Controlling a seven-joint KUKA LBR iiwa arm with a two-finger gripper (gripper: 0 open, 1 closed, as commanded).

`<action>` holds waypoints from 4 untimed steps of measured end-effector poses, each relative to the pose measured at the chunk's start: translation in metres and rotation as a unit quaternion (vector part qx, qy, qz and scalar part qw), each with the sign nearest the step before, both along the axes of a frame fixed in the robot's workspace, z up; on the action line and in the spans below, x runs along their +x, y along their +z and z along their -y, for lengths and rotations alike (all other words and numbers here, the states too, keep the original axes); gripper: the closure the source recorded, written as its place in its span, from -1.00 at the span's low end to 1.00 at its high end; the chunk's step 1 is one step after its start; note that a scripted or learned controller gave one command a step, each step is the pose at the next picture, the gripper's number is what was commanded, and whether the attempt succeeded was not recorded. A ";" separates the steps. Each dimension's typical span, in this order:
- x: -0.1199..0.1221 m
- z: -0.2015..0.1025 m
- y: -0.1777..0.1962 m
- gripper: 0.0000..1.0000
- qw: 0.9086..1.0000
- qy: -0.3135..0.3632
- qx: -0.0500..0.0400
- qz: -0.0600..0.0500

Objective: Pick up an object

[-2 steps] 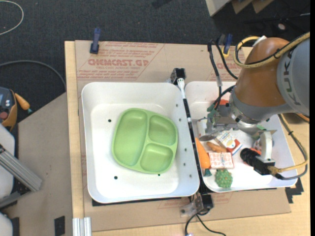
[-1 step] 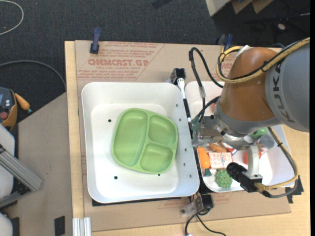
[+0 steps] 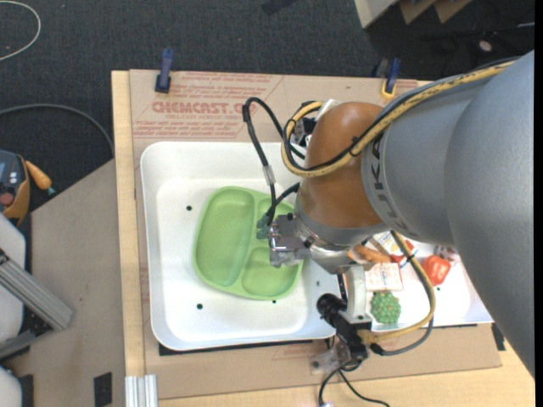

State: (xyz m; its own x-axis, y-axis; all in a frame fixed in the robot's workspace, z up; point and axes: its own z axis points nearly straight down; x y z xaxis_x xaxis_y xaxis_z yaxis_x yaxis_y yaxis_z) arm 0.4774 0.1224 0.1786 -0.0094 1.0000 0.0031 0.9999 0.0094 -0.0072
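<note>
Over the left bin (image 3: 161, 227) the arm (image 3: 441, 151) reached in from the right, its orange band (image 3: 339, 168) hanging above the bin's right edge. The green tray (image 3: 225, 240), a divided dish, lay in the middle of that bin, its right side under the wrist. The gripper (image 3: 284, 246) sat low at the tray's right edge; whether it was open, closed or touching the tray could not be told, since the wrist covered it. White floor lay bare along the bin's left, near and far edges. The right bin (image 3: 475, 299) was mostly hidden by the arm; small things showed at its near edge, among them a green lump (image 3: 386, 308) and a red piece (image 3: 436, 270). Both bins rested on a cardboard sheet (image 3: 204, 100) clamped at its far edge, with dark carpet (image 3: 127, 15) beyond.
</note>
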 end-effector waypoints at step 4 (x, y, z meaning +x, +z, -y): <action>0.002 0.004 0.042 1.00 1.000 -0.005 0.000 0.004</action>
State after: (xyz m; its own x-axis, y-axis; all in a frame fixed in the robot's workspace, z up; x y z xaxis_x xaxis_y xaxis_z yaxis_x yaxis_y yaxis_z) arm 0.4798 0.1181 0.2204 0.0012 1.0000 0.0033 1.0000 -0.0012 0.0001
